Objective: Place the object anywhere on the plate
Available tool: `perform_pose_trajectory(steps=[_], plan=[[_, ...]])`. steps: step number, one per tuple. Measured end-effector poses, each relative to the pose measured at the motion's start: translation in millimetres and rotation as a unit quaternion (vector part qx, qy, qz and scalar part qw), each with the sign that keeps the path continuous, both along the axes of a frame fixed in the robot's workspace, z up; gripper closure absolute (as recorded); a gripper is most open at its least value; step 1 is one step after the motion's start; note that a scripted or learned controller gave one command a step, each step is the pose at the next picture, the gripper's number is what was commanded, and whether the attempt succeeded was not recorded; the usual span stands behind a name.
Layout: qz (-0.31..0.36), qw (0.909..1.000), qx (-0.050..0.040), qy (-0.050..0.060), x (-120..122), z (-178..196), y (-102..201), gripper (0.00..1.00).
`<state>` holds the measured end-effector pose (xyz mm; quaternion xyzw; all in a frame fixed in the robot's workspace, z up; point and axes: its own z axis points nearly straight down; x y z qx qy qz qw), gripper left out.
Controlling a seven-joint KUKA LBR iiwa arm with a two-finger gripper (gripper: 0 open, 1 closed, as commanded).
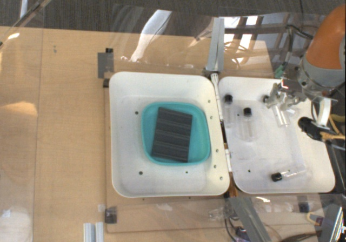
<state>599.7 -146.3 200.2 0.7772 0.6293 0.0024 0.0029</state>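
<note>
A dark grey ribbed rectangular block (172, 134) lies flat on the teal plate (201, 148), which sits in the middle of the left white bin (125, 149). My gripper (280, 107) hangs over the upper right part of the right bin (259, 154), well away from the plate, and nothing can be seen in its grasp. Above it rises the grey arm with its orange band (327, 46).
In the right bin lie small clear vials with black caps: one (247, 119) near the left side, one (285, 174) near the front edge. A lone black cap (228, 98) rests by the divider. Cables and metal framing crowd the bench's right edge.
</note>
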Motion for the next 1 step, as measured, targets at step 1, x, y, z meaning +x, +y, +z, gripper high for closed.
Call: perform_pose_trajectory(steps=[1], plan=[[0.0, 1.0, 0.0, 0.0, 0.0, 0.1, 0.0, 0.0]])
